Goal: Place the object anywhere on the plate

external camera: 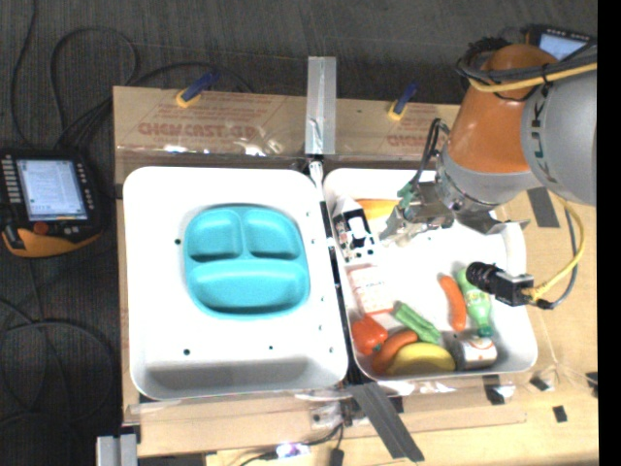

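1. The gripper [415,214] hangs over the upper part of the right bin [519,343], its metal fingers pointing toward the bin's left wall; whether they are spread or closed cannot be told from this slant, and no object is visible between them.
2. Above the gripper, the arm [505,124] rises toward the right bin's upper right corner (orange band, then grey casing).
3. A small black-and-white box [352,235] lies just left of the gripper, against the right bin's left wall, with an orange-and-yellow item [376,208] above it.
4. The other objects cluster at the right bin's lower end: a banana [424,359], a red-orange piece [369,335] on the banana's left, a green pod [417,320] just above the banana, a carrot [452,300] and a green bottle [478,309] further right, and a small can [475,351] touching the banana's right end.
5. The plate [246,261], turquoise with three compartments, sits in the middle of the left bin [155,357], across the divider from the right bin; nothing lies on it.
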Motion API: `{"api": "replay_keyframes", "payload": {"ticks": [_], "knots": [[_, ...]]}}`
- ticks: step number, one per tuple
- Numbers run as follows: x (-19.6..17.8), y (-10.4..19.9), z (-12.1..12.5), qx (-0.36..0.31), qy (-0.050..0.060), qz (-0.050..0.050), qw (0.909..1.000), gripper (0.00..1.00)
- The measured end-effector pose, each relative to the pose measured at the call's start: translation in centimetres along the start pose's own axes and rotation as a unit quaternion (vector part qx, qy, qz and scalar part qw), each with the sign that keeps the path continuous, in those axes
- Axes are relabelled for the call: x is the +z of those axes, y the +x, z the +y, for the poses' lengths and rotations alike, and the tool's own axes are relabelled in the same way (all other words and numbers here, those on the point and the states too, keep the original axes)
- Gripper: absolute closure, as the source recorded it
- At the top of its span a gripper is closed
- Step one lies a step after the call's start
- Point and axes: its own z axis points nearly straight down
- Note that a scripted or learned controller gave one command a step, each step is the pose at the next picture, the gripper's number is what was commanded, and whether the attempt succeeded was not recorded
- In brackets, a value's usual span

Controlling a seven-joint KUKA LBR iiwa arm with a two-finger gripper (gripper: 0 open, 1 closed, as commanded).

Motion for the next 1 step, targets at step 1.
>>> {"api": "replay_keyframes", "payload": {"ticks": [1], "knots": [[1.57, 6.63, 1.60, -0.021, 0.001, 0.000, 0.9998, 1.00]]}}
